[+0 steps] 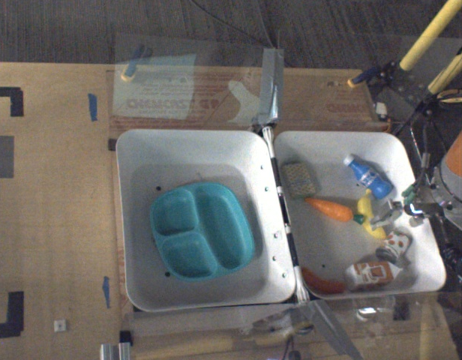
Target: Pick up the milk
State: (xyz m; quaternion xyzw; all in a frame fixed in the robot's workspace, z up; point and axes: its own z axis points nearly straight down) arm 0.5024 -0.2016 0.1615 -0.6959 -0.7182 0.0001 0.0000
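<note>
Your hand (391, 214) is low inside the right bin (330, 158), at its right side, and it reaches in over the bin's right wall; I cannot tell from this view if it is apart or together, and nothing is seen held in it. The milk (372, 272), a small carton with a brown and white label, lies on its side just below the hand, near the front wall of the bin. I judge you are in the approach step, the grasp not yet made. The carton's long axis runs almost left to right with a slight tilt, and its top seems to point right, toward a small patterned toy (397, 246) that touches it. The next move needs a short travel toward the front and a grip across the narrow side.
</note>
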